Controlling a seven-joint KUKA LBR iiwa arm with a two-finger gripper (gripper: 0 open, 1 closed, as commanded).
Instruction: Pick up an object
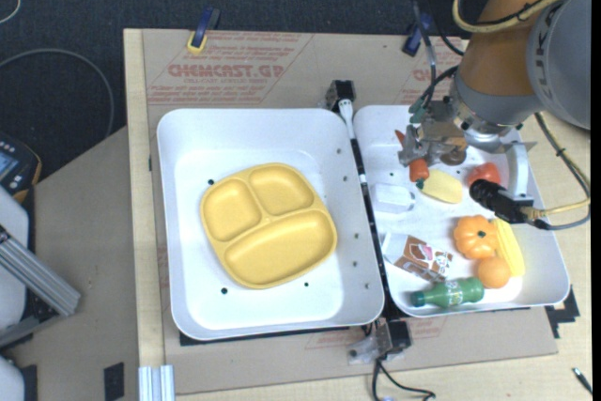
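My gripper (420,153) hangs low over the far part of the right bin (376,131), under the orange-banded wrist. Directly below its tip lies a small red-orange piece (419,171), touching or nearly touching it. A pale yellow wedge (444,188) lies just right of that piece. A red item (485,174) sits further right, partly behind a black part of the arm. Nearer the front lie an orange pumpkin-like toy (473,236), a yellow ribbed piece (510,248), an orange ball (492,273), a green bottle (449,294) on its side and a brown packet (420,258).
The left bin (178,202) holds a yellow divided plate (269,223). A small white item (394,197) lies near the right bin's left wall. A yellow cable (563,219) runs off to the right. Both bins rest on a cardboard sheet (235,70).
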